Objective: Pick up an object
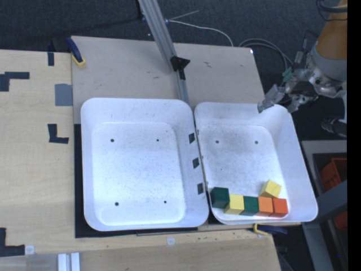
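**Blocks lined up at the near edge of the right bin, arm off to the far right**

Nearest the camera, a row of small blocks is seen along the front wall of the right bin. From left to right, the row is made up of a dark green block, a yellow block, a second green block, an orange block and a red-orange block. These are set touching or almost touching one another. Another yellow block is placed just behind the orange one, turned at an angle.

To the left, the left bin is set edge to edge with the right bin. Both are shallow, white and speckled with dark marks.

At the upper right, the grey arm with its orange band is seen beyond the far right corner of the right bin. Its gripper is positioned just at that corner, over the rim, well apart from the blocks. Whether it is spread or closed cannot be told, and nothing is seen held in it.

A metal rail is laid at a slant across the bench behind the bins.
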Controlling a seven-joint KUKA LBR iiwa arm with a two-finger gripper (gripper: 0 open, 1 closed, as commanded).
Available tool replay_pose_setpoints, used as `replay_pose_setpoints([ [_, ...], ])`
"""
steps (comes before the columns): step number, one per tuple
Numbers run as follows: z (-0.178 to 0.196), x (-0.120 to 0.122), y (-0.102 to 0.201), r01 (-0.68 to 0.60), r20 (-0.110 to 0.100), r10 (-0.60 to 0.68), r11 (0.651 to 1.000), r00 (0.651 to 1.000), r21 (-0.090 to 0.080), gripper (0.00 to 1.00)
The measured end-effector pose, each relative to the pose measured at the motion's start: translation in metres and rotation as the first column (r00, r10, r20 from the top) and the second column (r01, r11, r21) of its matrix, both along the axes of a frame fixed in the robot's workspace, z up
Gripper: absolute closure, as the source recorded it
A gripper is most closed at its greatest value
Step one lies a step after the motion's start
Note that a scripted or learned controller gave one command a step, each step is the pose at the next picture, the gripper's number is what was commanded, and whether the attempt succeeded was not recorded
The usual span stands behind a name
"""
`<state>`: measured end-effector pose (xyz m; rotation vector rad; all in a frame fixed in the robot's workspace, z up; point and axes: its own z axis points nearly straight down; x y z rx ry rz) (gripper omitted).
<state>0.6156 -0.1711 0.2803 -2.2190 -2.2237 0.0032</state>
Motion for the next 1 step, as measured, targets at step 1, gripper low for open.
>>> replay_pose_setpoints([
  [1,-0.0972,-0.0616,0.0120,0.002,-0.011,-0.001,1.000,1.000,0.004,0.00],
])
